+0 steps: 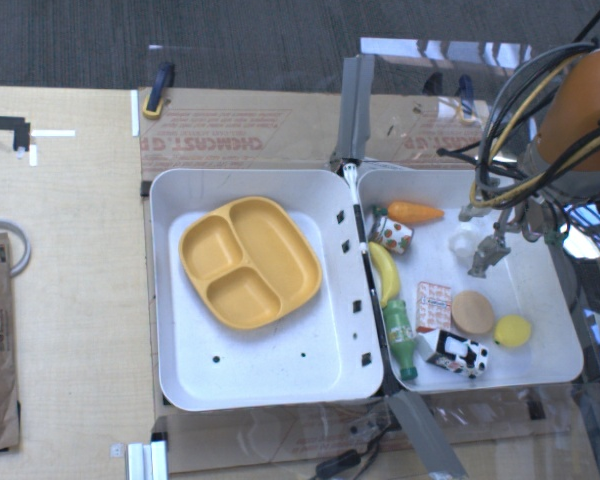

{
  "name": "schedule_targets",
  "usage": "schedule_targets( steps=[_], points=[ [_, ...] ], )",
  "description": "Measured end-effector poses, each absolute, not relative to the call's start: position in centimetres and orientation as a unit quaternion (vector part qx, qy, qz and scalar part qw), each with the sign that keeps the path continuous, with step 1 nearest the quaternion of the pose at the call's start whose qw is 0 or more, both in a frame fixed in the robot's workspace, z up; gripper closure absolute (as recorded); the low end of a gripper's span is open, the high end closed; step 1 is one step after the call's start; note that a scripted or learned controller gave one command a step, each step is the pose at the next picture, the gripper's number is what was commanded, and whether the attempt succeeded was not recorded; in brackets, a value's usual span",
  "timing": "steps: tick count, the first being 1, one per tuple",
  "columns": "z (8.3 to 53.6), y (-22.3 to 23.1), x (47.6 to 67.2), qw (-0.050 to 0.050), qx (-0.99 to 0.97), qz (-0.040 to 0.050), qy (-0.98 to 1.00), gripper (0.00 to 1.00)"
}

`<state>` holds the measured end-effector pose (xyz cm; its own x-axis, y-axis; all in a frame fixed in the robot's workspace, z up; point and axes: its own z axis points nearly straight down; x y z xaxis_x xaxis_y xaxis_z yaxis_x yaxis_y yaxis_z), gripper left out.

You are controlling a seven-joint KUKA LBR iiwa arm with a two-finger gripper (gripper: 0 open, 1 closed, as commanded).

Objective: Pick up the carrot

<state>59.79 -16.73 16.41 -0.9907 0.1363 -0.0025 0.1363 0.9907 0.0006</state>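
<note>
Lowest in the right bin [540, 373] I see a black-and-white toy cow [461, 353], near a green bottle [399, 339] and a yellow ball [512, 331]. My gripper [487, 255] hangs over this bin, and I cannot tell how its tips stand. It holds nothing. The carrot [415, 212] lies apart, at the far edge, left of me.

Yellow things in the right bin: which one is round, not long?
The lemon, a small ball near the bin's right wall beside the tan disc. The banana is long and curved, lying by the left wall.
</note>
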Motion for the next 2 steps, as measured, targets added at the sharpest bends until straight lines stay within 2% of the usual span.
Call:
schedule_targets(
  steps=[1,2],
  points=[
    [9.06,-17.50,63.77,0.002,0.026,0.0001,1.000,0.00],
    [9.87,-17.57,63.94,0.004,0.028,0.0006,1.000,1.00]
  ],
)
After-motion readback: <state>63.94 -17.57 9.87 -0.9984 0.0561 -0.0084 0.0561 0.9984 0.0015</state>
